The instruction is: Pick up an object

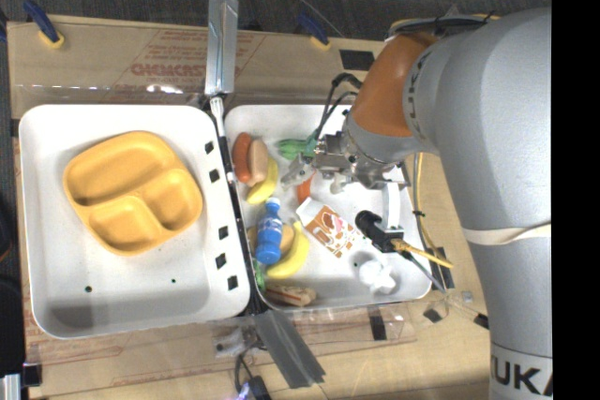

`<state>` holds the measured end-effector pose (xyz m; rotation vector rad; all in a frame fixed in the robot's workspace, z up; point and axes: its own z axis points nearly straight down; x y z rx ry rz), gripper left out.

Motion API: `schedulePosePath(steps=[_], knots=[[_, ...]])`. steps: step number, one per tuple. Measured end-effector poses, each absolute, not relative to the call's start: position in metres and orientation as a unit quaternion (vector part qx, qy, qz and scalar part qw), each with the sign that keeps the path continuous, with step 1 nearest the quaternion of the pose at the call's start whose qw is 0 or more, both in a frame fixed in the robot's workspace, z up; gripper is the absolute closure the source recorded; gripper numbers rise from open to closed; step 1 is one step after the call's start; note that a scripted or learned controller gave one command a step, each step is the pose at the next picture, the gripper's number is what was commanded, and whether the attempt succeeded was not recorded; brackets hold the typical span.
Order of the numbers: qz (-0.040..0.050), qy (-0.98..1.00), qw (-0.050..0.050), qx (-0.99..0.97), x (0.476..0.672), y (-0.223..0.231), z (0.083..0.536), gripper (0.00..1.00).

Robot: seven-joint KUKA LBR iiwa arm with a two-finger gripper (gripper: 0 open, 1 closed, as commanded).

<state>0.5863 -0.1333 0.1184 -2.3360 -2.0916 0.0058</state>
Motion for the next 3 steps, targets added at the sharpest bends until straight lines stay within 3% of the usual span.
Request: schedulePosePath(steps=[1,2,3], knots=[[0.0013,-0.555,0.001,-0.832,0.631,-0.136,0.091,0.0],[0.0016,-0.751,0.001,-0.66,0.609,-0.109,0.092,0.0],[0.0004,-0.717,0.0,-0.697,0.636,-0.132,0.092,0.0]])
